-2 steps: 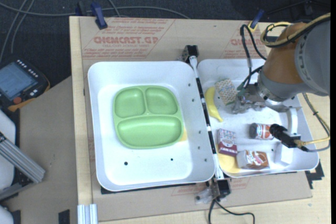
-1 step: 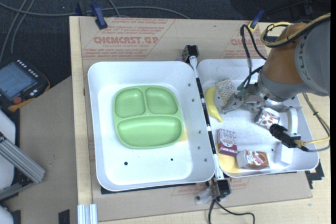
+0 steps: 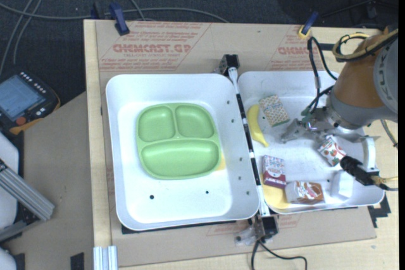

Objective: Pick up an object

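Bench [image 3: 158, 47] of printed board bears two white bins [image 3: 120, 136].

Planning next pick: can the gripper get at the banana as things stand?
Probably yes. The banana lies uncovered along the right bin's left wall, gripper close by; the wall may crowd one finger.

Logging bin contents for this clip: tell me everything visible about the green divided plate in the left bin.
The green divided plate is pale green and looks like matte moulded plastic, a rounded rectangle. It has three compartments: two smaller ones along the far side and one wide one along the near side, parted by raised ridges. All three hold nothing. It lies flat and right side up on the floor of the left bin, roughly in the middle. A sliver of something yellow peeks out at its right edge. Nothing else touches it.
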`<state>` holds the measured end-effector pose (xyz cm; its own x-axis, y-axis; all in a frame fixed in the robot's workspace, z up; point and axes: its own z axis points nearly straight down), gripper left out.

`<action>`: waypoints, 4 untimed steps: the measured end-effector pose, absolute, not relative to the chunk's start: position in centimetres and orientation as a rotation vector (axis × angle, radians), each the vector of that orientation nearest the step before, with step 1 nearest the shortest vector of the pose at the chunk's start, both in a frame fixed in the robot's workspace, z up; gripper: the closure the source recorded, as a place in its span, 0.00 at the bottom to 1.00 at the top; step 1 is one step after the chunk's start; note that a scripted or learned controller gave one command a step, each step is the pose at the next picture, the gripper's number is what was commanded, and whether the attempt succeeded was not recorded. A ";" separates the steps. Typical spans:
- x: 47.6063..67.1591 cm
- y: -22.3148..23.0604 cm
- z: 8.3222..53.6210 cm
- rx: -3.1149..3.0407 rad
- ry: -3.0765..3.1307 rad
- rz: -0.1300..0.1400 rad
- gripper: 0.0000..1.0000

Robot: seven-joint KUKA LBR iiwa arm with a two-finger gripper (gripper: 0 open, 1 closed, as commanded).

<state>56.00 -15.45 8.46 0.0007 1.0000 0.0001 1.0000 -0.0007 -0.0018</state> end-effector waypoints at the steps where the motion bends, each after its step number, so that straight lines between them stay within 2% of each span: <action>1: 61.2 -21.2 12.2 -2.223 -2.223 0.000 0.00; 2: 55.0 -21.8 8.3 -2.211 -2.218 -0.004 0.00; 3: 50.7 -20.9 8.4 -2.221 -2.220 0.000 0.00; 4: 50.8 -20.9 9.5 -2.223 -2.221 -0.002 1.00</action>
<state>50.76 -20.90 9.45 0.0010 1.0000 -0.0001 1.0000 -0.0010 0.0016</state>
